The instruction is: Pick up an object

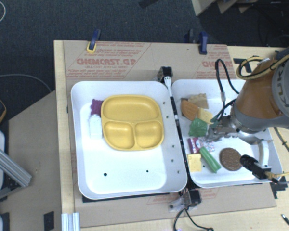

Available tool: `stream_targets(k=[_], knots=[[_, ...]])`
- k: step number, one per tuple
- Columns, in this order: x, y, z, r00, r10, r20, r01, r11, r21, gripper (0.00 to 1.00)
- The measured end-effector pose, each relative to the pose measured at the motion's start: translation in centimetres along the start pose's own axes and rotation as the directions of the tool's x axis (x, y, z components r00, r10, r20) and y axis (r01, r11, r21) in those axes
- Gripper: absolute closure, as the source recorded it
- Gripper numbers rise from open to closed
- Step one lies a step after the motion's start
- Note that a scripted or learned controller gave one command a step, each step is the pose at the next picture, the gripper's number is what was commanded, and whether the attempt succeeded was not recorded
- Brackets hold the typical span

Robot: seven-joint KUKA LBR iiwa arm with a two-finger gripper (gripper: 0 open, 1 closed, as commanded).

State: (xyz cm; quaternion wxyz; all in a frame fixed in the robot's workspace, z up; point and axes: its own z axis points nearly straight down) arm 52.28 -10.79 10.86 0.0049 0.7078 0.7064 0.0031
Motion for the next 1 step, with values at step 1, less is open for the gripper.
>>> stream_targets(k=[1], knots=[[0.63, -0.15, -6.04, 1.000, -0.004, -0.001, 0.004, 1.000, 0.004, 1.00]])
